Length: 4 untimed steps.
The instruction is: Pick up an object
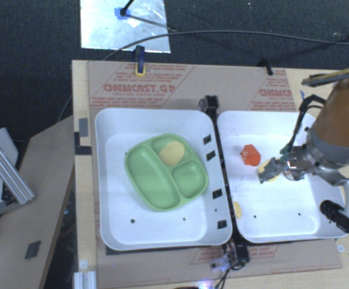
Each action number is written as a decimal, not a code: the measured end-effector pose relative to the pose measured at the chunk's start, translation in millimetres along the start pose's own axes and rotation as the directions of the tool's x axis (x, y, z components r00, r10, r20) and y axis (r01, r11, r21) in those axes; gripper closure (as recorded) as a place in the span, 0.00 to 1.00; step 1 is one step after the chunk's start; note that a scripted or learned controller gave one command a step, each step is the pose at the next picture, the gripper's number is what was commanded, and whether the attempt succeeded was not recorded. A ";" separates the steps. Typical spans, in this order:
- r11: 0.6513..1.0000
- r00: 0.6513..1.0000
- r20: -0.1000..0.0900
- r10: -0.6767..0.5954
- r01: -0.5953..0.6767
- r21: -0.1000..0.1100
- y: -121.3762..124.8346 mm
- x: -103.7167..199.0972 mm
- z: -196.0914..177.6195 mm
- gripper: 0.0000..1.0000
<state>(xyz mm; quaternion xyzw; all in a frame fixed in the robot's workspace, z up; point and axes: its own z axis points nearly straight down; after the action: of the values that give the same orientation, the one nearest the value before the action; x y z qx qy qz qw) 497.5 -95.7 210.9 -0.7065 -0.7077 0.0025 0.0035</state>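
Note:
A small red-orange object (251, 155) lies in the right bin (282, 230), toward its left side. My gripper (269, 170) reaches in from the right and hangs low just right of and below that object, close to it. A yellowish patch shows at the gripper's tip; I cannot tell whether it is a thing or part of the gripper. A small pale yellow piece (237, 209) rests by the right bin's left wall. In the left bin (111, 179) a green divided plate (156, 182) holds a yellow rounded object (173, 153) in its upper compartment.
The two bins sit side by side on a cardboard sheet (162, 86), joined by a black-clipped divider (219, 167). My arm's grey and orange body (343, 122) covers the right bin's right part. A metal rail (2, 167) stands at the far left.

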 end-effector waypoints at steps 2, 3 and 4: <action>1.000 1.000 0.001 0.000 0.000 -0.006 12.0 -0.9 43.7 0.00; 1.000 1.000 0.000 0.001 -0.001 -0.005 22.2 -2.4 97.2 0.00; 1.000 1.000 0.000 0.001 -0.001 -0.007 22.7 -2.0 127.7 0.00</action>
<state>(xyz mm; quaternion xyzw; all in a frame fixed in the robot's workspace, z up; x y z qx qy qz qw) 519.1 -97.5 83.0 -0.7070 -0.7072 0.0002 0.0008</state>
